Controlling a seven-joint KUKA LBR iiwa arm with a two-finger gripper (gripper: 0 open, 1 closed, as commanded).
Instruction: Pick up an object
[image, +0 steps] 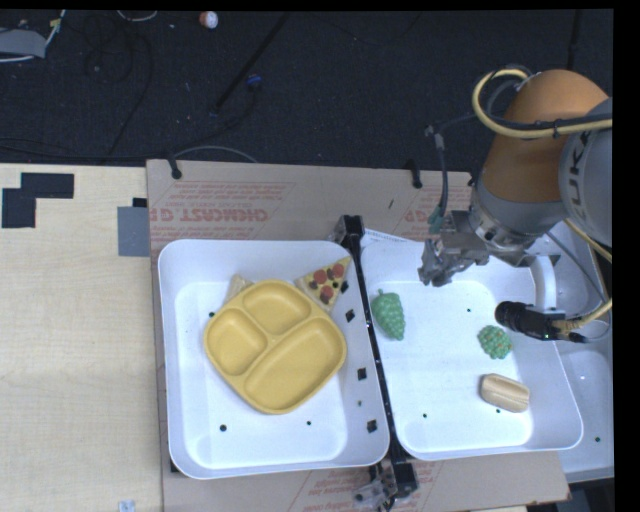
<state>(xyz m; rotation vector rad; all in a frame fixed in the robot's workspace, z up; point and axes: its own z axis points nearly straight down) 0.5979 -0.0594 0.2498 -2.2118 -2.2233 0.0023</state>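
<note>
Nearest camera: bread roll (504, 392) on right bin (440, 420) floor, green bunch (494, 342) and green grapes (389, 315) also loose there. Nothing picked yet. Gripper (440, 268) above bin's back edge, state impossible to tell. Left bin (190, 400) holds yellow tray (276, 345), pizza slice (328, 282). Cardboard underlay (260, 200), dark floor behind.

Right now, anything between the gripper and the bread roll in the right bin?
Camera view: the small green cluster lies roughly between gripper and bread roll; otherwise bare bin floor.
</note>
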